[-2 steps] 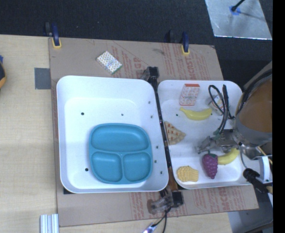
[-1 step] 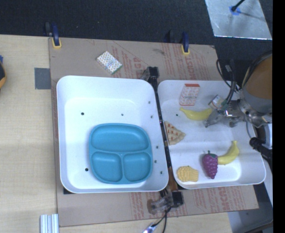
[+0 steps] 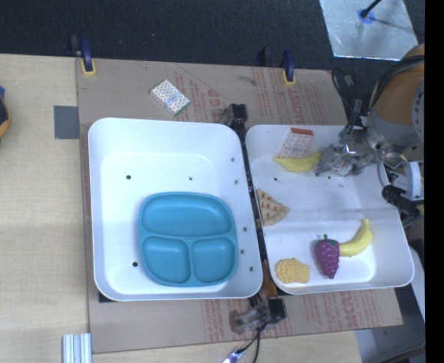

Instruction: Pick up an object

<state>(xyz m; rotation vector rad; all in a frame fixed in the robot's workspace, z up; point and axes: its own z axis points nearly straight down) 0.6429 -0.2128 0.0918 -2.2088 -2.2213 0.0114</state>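
The right bin point(image 3: 384, 203) holds several toy foods. A small yellow banana point(image 3: 297, 162) lies near its far wall, beside a white and red packet point(image 3: 298, 140). My gripper point(image 3: 339, 161) hangs low just to the right of that banana, and nothing shows in its grasp. A waffle-like wedge point(image 3: 271, 206) lies against the left wall. Purple grapes point(image 3: 327, 255), a larger banana point(image 3: 356, 239) and a yellow corn piece point(image 3: 292, 271) sit near the front wall.
The left bin point(image 3: 108, 203) holds a blue divided tray point(image 3: 187, 237). A small patterned packet point(image 3: 169, 96) lies on the cardboard behind the bins. The grey and orange arm point(image 3: 398, 104) comes in over the right bin's far right corner, with cables around it.
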